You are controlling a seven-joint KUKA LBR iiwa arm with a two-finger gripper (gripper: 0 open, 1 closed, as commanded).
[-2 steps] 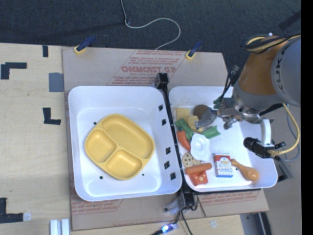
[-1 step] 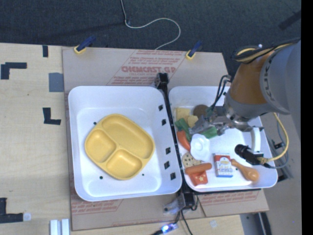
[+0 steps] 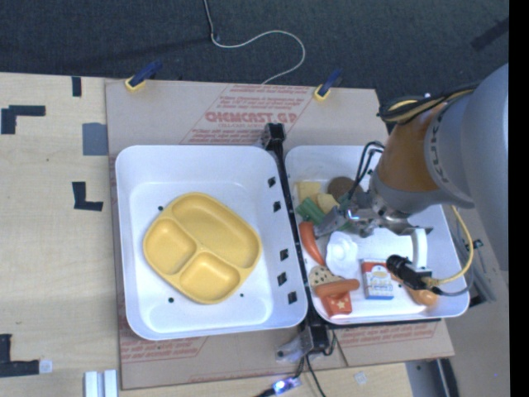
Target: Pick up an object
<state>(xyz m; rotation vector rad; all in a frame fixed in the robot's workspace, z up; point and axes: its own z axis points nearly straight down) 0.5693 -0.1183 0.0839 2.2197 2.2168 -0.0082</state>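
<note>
camera view looks down at a slant, and the action sits in the right bin (image 3: 456, 304), where a heap of small objects is crowded toward its left half. a white lump (image 3: 341, 251) lies in the middle of that heap, with an orange carrot-like piece (image 3: 311, 241) just beside it on the left and a green piece (image 3: 312, 209) above that, near a pale yellow block (image 3: 308, 191). nearer the front edge lie a small red and white carton (image 3: 378, 279), a reddish wedge (image 3: 338, 303) and a brown biscuit-like bit (image 3: 321, 277).

the gripper (image 3: 351, 218) hangs low over the heap, just above the white lump and beside the green piece. how far its fingers are spread can't be told from this angle, and nothing can be seen held between them. behind it the grey arm (image 3: 463, 155) with its orange band (image 3: 405, 160) reaches in from the right.

over in the left bin (image 3: 136, 168), a yellow divided plate (image 3: 202, 246) lies flat with three compartments facing up. both bins rest on a cardboard sheet (image 3: 240, 114).
</note>
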